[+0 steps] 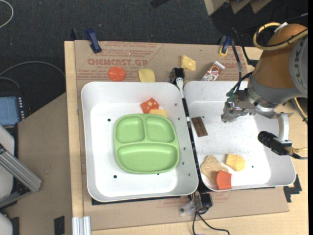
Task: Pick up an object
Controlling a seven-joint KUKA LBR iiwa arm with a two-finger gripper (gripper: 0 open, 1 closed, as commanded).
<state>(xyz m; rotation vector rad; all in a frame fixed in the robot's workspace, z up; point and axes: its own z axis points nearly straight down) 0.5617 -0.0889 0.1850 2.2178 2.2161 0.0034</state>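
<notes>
Bins sat side by side on the brown board: the left bin [95, 146] carried a green divided plate [145, 143] near its centre, and the right bin [274, 177] took the arm from three o'clock. The gripper [231, 112] hung low over the right bin's upper half, roughly at eleven o'clock from that bin's middle, beneath the grey wrist and orange band. Its dark fingers pointed down toward the white floor, but whether they stood wide or narrow I could not tell, and nothing showed between them.

Loose pieces lay about. A small brown block [198, 126] rested on the right bin's floor at nine o'clock from its centre, just beside the divider, apart from the gripper. At the bin's six o'clock corner huddled three items: a tan bread-like piece [211, 165], a yellow chunk [235, 162] and an orange-red block [223, 180] (the tan and orange ones touching). In the left bin, at twelve o'clock from the plate, a red piece [149, 105] and a pale yellow piece [158, 113] lay against the plate's rim.

Outside the bins, along the board's twelve o'clock side, lay an orange disc [117, 73], a pale yellow lump [146, 75], a yellow wedge [188, 62] and a small red-and-white packet [213, 72].
</notes>
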